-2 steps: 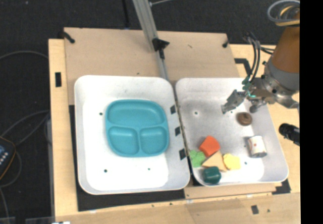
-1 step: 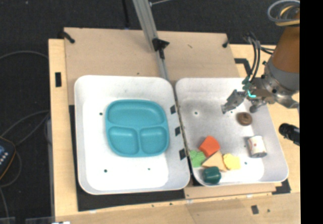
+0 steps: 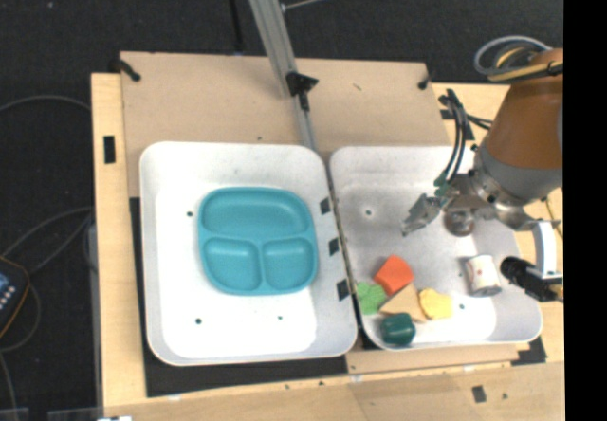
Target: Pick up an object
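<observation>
My gripper [image 3: 438, 218] hangs over the middle of the right bin [image 3: 379, 184], open, with nothing between its fingers. Below it, toward the bin's front, lie several small items: an orange block [image 3: 395, 273], a light green block [image 3: 370, 297], a tan wedge [image 3: 405, 305], a yellow piece [image 3: 435, 303] and a dark green piece [image 3: 397, 329]. A white cylinder [image 3: 481, 274] lies to the right, under the arm's wrist. The orange block is the item closest to the gripper, just below and to its left.
The left bin [image 3: 166, 315] holds a teal divided plate [image 3: 256, 239]. A slanted metal pole [image 3: 270, 21] rises behind the bins. The grey arm with its orange band [image 3: 531, 125] covers the right bin's far right side.
</observation>
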Available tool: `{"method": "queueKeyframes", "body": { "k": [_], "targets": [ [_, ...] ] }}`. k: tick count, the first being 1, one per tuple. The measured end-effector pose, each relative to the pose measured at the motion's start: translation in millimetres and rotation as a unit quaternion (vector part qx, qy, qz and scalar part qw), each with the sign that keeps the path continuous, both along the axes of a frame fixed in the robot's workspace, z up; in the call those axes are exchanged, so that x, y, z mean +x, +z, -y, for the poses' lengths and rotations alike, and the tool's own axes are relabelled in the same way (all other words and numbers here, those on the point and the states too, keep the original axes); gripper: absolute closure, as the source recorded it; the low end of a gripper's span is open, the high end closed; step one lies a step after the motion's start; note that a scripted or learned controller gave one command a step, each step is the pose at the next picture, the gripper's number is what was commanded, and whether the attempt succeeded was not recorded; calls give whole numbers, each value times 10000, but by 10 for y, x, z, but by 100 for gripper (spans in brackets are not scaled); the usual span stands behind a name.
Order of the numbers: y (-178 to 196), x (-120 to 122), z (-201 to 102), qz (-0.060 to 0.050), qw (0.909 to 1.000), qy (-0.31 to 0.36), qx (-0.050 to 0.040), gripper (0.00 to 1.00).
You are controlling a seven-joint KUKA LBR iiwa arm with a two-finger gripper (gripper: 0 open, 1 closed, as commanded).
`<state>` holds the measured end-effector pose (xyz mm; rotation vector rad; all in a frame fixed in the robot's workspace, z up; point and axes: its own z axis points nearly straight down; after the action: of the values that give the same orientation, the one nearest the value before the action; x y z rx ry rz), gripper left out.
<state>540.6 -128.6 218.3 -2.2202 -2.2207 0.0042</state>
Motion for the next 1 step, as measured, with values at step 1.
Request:
{"method": "queueKeyframes", "body": {
  "k": [1],
  "targets": [
    [-576,28,-80,-9,10000,-10,3,0]
  ]
}}
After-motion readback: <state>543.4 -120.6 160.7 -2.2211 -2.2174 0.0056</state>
